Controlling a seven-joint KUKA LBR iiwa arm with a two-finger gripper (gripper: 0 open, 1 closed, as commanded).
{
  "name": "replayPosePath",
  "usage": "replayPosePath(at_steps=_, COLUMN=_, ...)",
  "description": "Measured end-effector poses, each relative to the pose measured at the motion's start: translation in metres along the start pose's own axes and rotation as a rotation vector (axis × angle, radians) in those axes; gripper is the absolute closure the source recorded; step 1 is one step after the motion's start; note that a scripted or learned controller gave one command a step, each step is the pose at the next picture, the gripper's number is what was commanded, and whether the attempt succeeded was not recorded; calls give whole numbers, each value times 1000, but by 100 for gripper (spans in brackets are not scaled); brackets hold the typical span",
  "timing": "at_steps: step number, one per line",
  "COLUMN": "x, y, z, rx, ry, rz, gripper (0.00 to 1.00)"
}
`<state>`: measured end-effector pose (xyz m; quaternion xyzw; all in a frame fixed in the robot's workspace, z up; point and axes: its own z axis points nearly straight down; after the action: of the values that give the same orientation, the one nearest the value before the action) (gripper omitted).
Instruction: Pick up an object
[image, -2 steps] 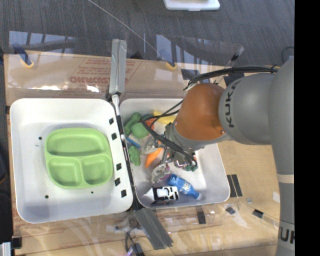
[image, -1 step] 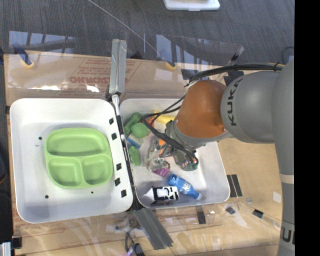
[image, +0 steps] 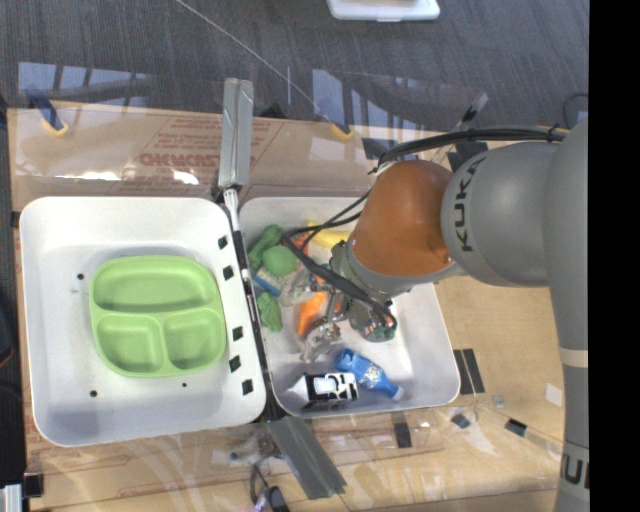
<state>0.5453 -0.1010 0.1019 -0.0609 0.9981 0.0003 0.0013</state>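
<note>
My gripper (image: 322, 322) is down inside the right bin (image: 432, 340), below the arm's orange band (image: 400, 220). It sits right over an orange object (image: 308, 312) in the middle of the bin, and the wrist hides part of that object. Green toys (image: 272, 252) lie at the bin's upper left, with a yellow item (image: 330, 240) just behind them, half under the arm. A blue packet (image: 368, 376) and a black-and-white item (image: 330, 388) lie along the front wall.
The left bin (image: 50, 300) holds a green divided tray (image: 158, 315). A metal divider (image: 236, 130) runs between the bins. Cables (image: 330, 285) hang from the wrist across the right bin. Bench surface (image: 500, 400) lies to the right.
</note>
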Motion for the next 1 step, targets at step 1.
replayPosePath(at_steps=1, x=-2, y=1, z=-10, rx=0, ry=-3, rz=-5, gripper=100)
